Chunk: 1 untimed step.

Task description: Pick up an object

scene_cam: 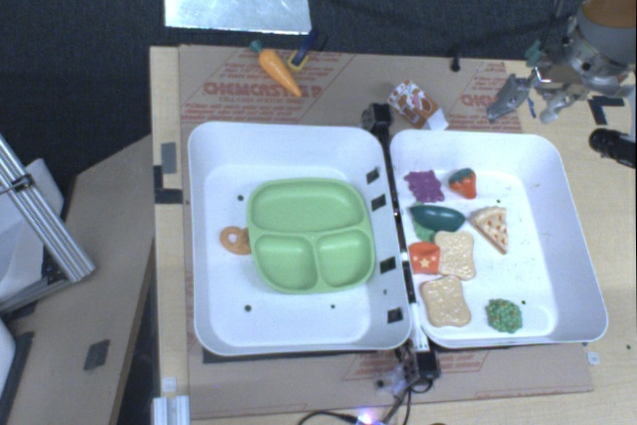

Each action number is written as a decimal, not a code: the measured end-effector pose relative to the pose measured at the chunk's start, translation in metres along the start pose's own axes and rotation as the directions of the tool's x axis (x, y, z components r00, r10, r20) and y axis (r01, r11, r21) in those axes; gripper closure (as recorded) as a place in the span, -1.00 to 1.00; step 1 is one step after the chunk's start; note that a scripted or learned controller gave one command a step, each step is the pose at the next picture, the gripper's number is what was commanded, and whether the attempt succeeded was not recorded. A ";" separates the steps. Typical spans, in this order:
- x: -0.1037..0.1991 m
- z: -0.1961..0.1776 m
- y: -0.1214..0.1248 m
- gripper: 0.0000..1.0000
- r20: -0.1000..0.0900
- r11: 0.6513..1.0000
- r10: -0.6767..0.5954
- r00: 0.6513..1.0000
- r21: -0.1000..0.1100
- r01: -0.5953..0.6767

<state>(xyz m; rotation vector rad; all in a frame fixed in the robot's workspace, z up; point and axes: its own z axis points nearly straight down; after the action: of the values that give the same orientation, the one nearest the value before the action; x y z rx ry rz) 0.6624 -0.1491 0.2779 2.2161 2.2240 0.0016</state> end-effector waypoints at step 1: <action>0.004 0.042 -0.001 -1.00 0.000 1.000 0.000 1.000 0.002 0.000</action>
<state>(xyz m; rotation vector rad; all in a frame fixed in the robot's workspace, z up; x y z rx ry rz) 0.6612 -0.1446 0.2358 2.2171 2.2259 -0.0007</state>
